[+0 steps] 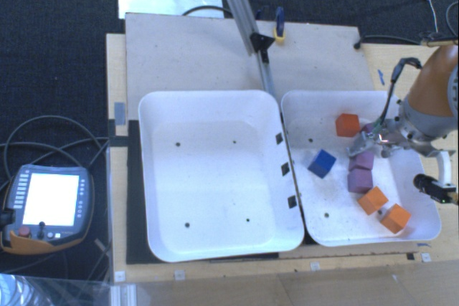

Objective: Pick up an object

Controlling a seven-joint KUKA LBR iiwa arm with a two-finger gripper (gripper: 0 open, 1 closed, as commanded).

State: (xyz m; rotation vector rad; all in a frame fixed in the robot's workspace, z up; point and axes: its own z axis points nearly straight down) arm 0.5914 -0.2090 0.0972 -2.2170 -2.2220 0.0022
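The gripper (369, 142) hangs over the right bin (308, 107), right above a purple block (361, 170); whether it grips anything cannot be told. That block's long axis runs roughly up-down in the view, tilted slightly. A blue cube (322, 163) lies to its left, an orange cube (348, 125) above, and two orange cubes (384, 210) below.

A single fixed camera above the bench (215, 54), slanted down over both white bins (215, 175), seemingly from some height.
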